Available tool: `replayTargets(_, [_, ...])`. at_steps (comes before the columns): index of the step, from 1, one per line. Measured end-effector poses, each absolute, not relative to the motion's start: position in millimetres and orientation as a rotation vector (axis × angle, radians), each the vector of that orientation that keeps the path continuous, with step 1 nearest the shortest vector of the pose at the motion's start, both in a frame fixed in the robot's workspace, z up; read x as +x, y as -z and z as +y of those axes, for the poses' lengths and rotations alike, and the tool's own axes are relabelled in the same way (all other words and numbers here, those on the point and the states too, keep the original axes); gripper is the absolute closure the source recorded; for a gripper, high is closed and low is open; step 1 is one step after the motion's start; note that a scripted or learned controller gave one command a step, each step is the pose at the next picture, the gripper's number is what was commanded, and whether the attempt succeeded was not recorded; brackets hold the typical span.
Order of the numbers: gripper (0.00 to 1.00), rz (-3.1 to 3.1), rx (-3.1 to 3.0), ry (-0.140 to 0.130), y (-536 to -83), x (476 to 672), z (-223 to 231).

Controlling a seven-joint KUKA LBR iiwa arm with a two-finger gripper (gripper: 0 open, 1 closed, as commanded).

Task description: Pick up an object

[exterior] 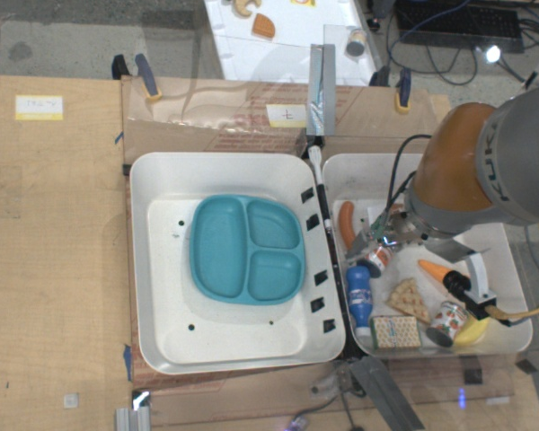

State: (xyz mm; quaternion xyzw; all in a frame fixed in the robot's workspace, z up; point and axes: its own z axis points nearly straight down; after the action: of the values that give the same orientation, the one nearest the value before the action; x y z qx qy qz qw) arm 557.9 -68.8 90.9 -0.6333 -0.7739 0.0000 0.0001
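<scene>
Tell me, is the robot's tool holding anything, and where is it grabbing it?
It cannot be told. The tool is low in the right bin, near the hot dog and the blue bottle, but the arm's wrist hides its tip.

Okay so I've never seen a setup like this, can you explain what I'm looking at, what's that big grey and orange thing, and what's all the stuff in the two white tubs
This is one picture from a fixed camera above a workbench, looking down at a slant. The big grey and orange thing is a robot arm reaching in from the right. Its end effector, the part that grasps, is down in the right bin; I cannot tell whether it holds anything.

The left bin holds a teal divided plate. The right bin holds small toy-like items: a sausage, a blue bottle, a carrot, a cracker, a small box and a banana. The job is to pick one up.
</scene>
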Motion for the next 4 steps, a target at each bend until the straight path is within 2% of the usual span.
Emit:
replayTargets(1, [1.00,-2.430,-1.999,0.007,-101.8,560.7,-71.5])
replayTargets(2, [1.00,-2.561,-1.822,0.000,-190.8,613.6,-21.4])
replayTargets(3, [0.00,-2.560,-1.821,-0.001,-190.4,613.4,-21.2])
replayTargets(4, [0.00,-2.345,-2.085,-0.004,-105.9,611.2,-65.6])
